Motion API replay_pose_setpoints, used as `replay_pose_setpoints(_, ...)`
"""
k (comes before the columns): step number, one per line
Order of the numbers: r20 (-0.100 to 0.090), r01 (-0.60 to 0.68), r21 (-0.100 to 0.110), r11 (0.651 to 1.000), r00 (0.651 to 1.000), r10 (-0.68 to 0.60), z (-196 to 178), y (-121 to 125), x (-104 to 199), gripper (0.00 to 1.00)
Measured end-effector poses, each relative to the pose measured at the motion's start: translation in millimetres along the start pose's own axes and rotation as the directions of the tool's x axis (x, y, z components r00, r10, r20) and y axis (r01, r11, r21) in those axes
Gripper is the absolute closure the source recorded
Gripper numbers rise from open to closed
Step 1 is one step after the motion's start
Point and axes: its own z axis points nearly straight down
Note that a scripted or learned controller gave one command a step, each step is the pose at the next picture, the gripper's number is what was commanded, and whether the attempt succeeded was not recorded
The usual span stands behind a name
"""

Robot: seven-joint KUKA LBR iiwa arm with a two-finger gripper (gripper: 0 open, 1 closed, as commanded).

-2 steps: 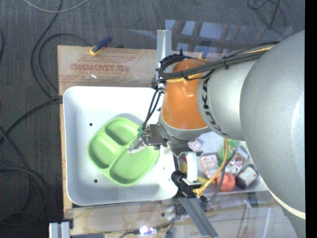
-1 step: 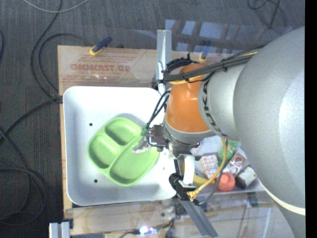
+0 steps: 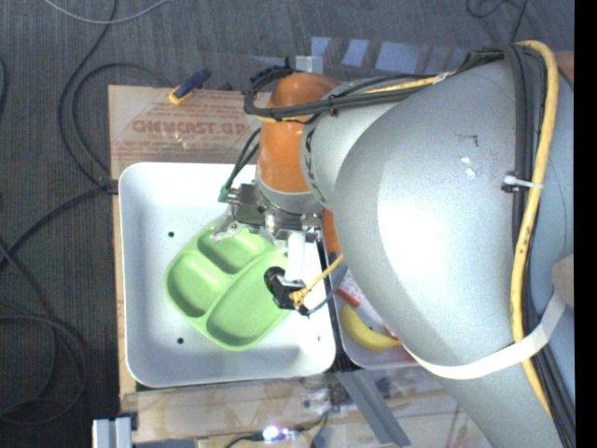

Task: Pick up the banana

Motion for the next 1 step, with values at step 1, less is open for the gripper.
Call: replay_pose_setpoints(1,0.002,0.210,-0.027,0.977,0.978,-0.210,34.7,35.8,48.3,0.00)
